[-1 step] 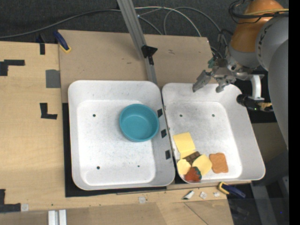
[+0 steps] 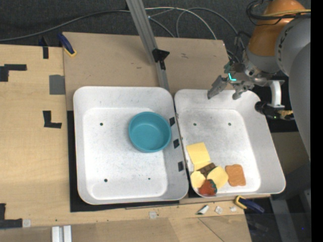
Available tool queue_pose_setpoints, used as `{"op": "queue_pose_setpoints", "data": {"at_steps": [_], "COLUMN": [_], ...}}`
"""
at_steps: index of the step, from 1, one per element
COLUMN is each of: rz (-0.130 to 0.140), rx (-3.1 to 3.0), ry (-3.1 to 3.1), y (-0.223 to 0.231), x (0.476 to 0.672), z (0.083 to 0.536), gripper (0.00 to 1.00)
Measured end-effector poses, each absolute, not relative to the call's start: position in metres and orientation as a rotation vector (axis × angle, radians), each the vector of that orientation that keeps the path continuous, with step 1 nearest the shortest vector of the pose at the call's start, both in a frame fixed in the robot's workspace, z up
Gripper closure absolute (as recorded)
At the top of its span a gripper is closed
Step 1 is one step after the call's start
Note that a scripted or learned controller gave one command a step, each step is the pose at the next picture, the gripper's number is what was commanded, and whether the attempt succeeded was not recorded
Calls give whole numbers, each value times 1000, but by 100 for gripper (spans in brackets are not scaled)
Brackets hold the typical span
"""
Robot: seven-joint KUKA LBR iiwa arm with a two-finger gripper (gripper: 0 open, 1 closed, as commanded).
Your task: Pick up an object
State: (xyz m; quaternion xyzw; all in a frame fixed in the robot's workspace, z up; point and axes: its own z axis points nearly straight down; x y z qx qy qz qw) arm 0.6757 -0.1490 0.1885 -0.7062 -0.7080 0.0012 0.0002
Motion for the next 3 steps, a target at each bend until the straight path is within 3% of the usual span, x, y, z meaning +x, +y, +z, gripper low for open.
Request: {"op": "queue_pose_setpoints", "data": {"at_steps": [2, 3], "rz": [8, 4], "rx": [-2215, -2217], "ry": [-2221, -2227], "y": [-148, -147], "x": [673, 675], "z": [90, 104], "gripper": [0, 100]}}
